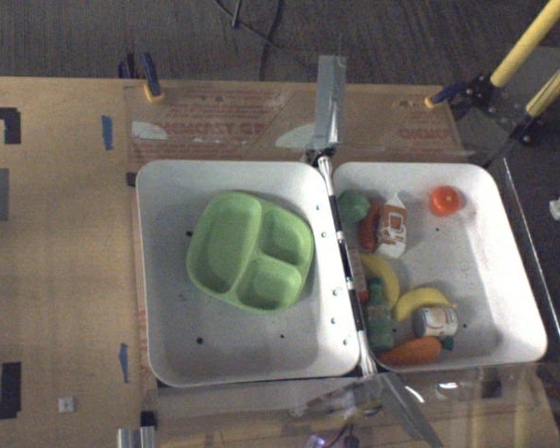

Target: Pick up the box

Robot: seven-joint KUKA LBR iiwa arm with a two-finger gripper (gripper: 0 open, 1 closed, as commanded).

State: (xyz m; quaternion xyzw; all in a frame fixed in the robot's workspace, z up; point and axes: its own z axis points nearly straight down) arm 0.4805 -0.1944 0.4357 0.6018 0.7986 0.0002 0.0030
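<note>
Camera view puts the small white-and-orange carton box (392,226) lying near the right white plastic bin's (485,278) upper left among toy foods, clear above for a downward grab; I cannot tell the pincer's state.

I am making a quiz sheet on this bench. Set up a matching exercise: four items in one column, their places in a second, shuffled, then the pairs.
Items
1. green plastic divided plate
2. small orange round fruit
3. orange toy carrot
4. white carton-shaped box

Places
A. near edge of the right bin, beside a small can
B. far right part of the right bin, apart from the other items
C. middle of the left bin
D. far left part of the right bin, next to a red item

Pairs: 1-C, 2-B, 3-A, 4-D
</note>
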